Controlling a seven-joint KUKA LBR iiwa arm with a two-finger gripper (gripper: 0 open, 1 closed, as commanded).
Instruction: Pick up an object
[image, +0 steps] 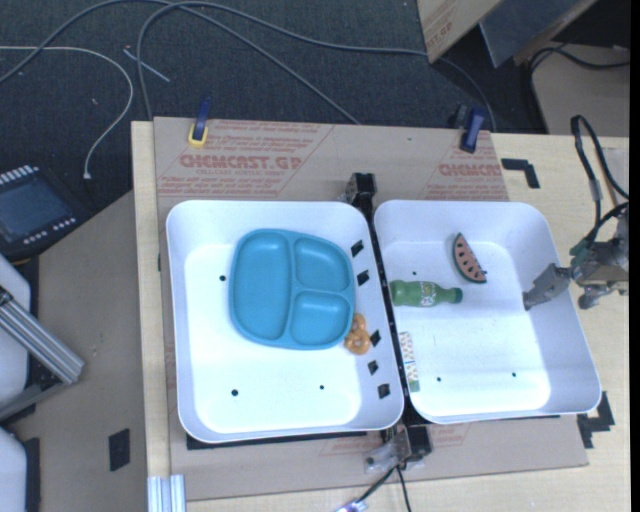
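Camera view has us looking down on both bins, and our gripper (545, 287) is sitting at the right edge of the right bin (500, 395), low over the rim. We can't tell from here if the jaws are open or closed, the thing is just too small and grey against the white. Nothing shows between them, so we'd say nothing is picked yet.

Stuff on offer: the watermelon slice (467, 258) is the closest, just left of the jaws and a bit further back. The green bottle (425, 294) lies on its side further left of the jaws, near the divider. Well beyond that, in the left bin (270, 395), there's a blue divided plate (292, 288) with a small orange-brown toy (357, 335) touching its near right corner.

So our read: the task is basically at the start. Choosing a target, getting down on it, gripping and lifting are all left.
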